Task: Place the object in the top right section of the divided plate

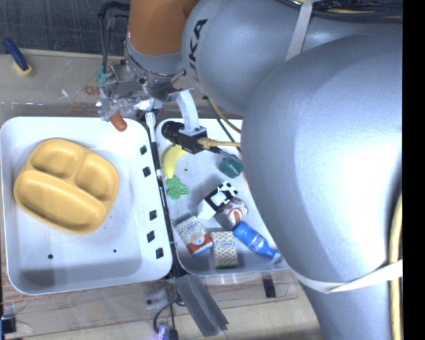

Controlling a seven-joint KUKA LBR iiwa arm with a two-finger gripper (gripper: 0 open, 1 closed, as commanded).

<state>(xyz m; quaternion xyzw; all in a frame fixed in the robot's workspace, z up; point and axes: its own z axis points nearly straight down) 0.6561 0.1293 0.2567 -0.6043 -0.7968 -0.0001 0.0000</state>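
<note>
The jaws hang from the grey arm (pixel 304 154), over the far right corner of the left bin (pixel 71 261). I cannot tell from here whether they are open or closed. A small orange-red piece (pixel 118 123) sits right at their tip, just inside the bin's far rim. Whether it is gripped or only lies beneath them I cannot say.

The yellow divided plate (pixel 65 185) lies on the bin floor, nearer the camera than the jaws and off to the view's left. It is apart from the orange-red piece.

On the other side of the jaws, across the wall between the bins, the right bin (pixel 202 172) holds a clutter. A banana (pixel 171 161) is closest to them, with a green piece (pixel 176 188) just past it. Farther off lie a teal object (pixel 231 166), a red and white can (pixel 234 211), a small carton (pixel 195 234), a tan patterned block (pixel 224 249) and a blue bottle (pixel 253 239).

Beyond the jaws, well to the view's left, a blue and yellow tool (pixel 15 55) lies on the surface.
</note>
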